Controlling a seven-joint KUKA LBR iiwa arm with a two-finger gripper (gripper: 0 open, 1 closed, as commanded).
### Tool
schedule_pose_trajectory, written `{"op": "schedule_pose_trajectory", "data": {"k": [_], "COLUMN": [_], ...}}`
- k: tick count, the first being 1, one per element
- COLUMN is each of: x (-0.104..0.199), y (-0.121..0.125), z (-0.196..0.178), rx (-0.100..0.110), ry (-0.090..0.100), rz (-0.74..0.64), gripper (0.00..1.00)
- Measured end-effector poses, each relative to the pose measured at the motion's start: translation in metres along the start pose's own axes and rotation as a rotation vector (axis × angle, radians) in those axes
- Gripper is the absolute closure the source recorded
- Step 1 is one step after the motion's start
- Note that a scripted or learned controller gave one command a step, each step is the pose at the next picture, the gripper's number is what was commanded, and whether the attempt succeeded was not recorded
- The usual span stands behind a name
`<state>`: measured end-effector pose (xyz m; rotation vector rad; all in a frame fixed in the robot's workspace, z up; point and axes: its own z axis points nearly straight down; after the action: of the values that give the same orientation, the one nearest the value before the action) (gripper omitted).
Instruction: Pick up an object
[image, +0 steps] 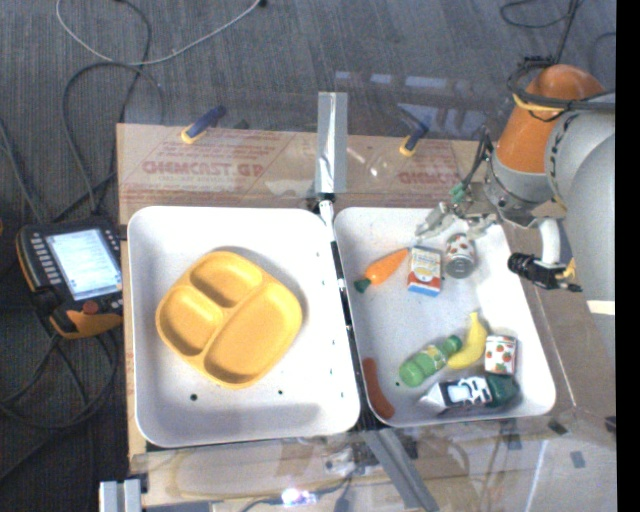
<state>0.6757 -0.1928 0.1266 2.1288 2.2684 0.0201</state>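
The claw hangs low over the right bin's far corner, just above a small can and juice carton; I cannot tell its grip. A yellow divided plate fills the left bin.

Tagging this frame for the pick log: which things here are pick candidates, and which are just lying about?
Belongs to the job:
gripper
carrot
small carton
can
green bottle
banana
strawberry box
dark carton
sausage
right bin

Just lying about:
yellow divided plate
left bin
handheld controller
cables
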Motion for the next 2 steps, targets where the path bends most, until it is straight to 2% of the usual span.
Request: {"op": "schedule_pose_trajectory", "data": {"k": [1,2], "x": [0.038,0.005], "y": [-0.005,-0.041], "z": [0.034,0.037], "rx": [0.029,0.024], "ry": [0.01,0.008], "rz": [0.055,0.021], "gripper": [0.0,0.0]}}
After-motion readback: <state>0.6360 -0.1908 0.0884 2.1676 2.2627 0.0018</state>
